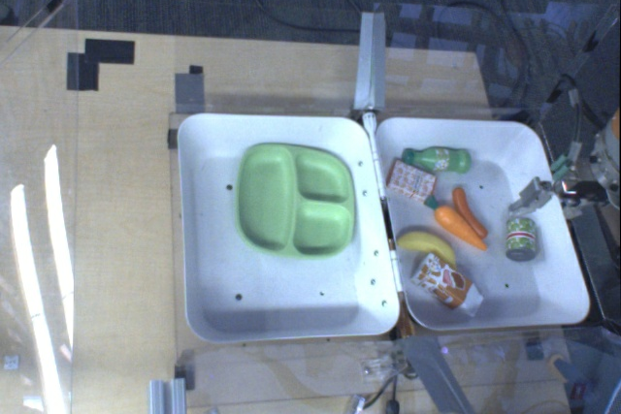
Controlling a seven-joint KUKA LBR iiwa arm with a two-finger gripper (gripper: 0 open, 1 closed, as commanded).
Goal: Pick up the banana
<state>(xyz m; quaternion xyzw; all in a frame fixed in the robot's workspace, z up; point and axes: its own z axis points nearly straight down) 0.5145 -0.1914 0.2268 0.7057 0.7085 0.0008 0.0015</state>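
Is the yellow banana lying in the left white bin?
No, the yellow banana lies in the right white bin, beside the orange carrot.

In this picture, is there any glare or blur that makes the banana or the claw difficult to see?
In the camera view, bright glare streaks lie on the bench at far left, away from both bins. The banana is evenly lit and clear enough, though the whole image is slightly soft. The claw, at the right bin's edge, is small and blurred.

Banana [428, 246] in right bin [558, 305], hand [533, 196] above can [521, 237]
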